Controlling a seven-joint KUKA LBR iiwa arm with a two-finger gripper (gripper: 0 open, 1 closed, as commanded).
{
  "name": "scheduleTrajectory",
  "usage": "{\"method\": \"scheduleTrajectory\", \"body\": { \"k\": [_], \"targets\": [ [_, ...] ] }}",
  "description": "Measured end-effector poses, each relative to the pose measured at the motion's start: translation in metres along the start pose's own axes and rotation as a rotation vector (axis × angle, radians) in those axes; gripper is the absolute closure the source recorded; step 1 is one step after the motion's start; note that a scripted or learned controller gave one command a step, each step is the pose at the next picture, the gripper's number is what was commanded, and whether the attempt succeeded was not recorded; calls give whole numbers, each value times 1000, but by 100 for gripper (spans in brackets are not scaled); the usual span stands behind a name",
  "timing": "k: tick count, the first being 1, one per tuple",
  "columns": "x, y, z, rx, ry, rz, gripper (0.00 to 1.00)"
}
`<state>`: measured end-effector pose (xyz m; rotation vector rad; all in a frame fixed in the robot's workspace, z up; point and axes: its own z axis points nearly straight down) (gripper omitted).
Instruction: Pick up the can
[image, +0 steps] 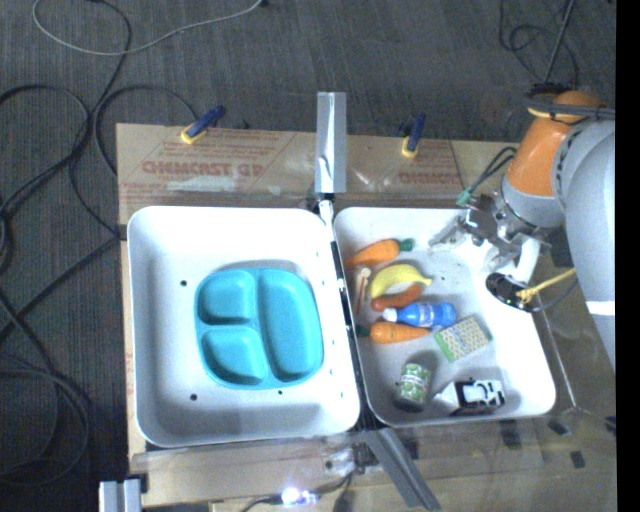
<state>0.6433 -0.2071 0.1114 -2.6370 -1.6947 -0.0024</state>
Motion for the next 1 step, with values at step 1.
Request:
{"method": "scheduleTrajectory", "body": {
  "k": [1],
  "targets": [
    [9, 3, 24, -2, 8, 10, 0]
  ]
}}
